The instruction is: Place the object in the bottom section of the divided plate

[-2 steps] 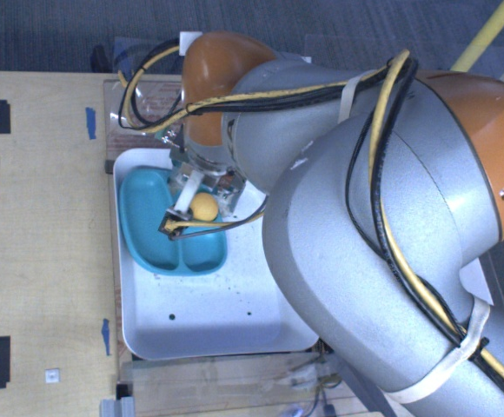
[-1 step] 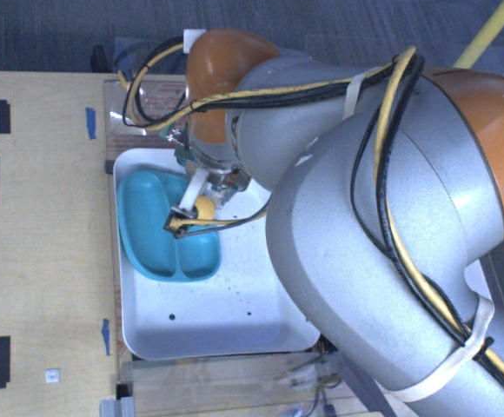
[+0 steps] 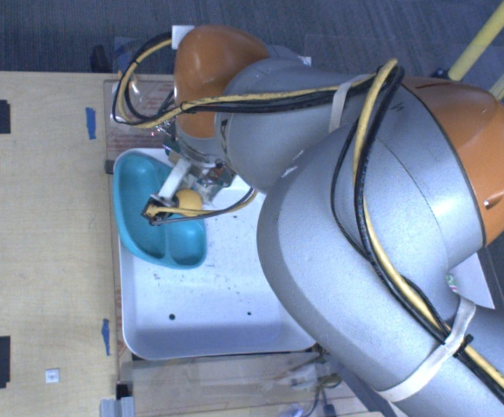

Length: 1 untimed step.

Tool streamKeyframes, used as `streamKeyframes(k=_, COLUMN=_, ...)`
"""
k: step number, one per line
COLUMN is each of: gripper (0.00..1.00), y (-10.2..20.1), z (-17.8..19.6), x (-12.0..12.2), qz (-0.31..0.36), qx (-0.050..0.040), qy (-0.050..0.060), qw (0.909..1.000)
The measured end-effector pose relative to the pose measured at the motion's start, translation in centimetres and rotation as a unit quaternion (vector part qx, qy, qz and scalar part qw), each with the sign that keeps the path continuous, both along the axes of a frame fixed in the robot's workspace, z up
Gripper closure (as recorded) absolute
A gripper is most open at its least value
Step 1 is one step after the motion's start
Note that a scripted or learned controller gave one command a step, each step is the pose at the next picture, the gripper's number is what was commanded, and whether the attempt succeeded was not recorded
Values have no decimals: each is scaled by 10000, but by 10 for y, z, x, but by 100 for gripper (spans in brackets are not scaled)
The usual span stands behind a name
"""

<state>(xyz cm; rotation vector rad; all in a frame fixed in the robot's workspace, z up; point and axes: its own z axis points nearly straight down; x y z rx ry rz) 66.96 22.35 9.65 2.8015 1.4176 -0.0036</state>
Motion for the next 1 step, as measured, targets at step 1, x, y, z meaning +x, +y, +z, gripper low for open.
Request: streamKeyframes(k=1, gripper=0, y=1, z=-2, x=-1, qz=5, qx=8, qy=15, qw=10000)
